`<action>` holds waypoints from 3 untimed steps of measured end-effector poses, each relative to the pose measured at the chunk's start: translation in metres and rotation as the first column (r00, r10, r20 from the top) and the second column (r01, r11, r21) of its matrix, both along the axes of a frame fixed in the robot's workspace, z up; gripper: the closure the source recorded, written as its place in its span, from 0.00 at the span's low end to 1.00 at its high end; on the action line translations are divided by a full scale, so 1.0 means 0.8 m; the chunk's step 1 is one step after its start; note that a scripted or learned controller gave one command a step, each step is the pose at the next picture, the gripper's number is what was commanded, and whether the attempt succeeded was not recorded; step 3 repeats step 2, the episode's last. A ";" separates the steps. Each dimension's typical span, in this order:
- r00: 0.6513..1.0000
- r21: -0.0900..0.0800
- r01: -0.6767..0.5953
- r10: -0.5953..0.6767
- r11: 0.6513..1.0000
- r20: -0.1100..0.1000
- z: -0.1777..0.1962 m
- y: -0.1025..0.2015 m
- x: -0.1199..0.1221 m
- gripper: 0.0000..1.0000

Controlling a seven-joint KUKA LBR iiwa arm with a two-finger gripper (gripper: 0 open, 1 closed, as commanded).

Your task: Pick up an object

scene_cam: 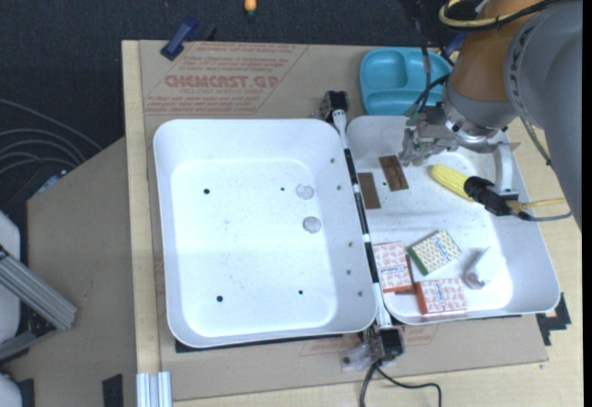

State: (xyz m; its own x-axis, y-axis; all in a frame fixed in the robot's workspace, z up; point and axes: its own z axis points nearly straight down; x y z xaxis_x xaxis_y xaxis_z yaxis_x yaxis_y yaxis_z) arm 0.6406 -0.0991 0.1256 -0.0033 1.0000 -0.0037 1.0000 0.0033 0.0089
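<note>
My gripper (418, 146) hangs low over the back of the right bin (527, 252), just right of a brown block (395, 174) and left of a yellow banana-shaped toy (450, 178) with a dark tip. A second brown block (368, 190) lies by the bin's left wall. Nearer the front lie a checked card packet (435, 251), a red-and-white packet (393, 265), another red-and-white packet (445, 296) and a small grey piece (474, 272). I see nothing held in the gripper.
The left bin (185, 174) has two small round silvery discs (308, 208) near its right wall. A blue tray (398, 80) stands behind the right bin. The arm's orange band (486, 54) and cables crowd the back right.
</note>
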 end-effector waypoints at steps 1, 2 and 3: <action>1.000 0.000 0.000 0.000 1.000 0.000 0.000 0.000 0.000 0.00; 1.000 0.005 0.004 -0.004 1.000 -0.012 -0.052 0.000 -0.023 0.00; 1.000 0.005 0.004 -0.004 1.000 -0.012 -0.052 0.000 -0.023 0.00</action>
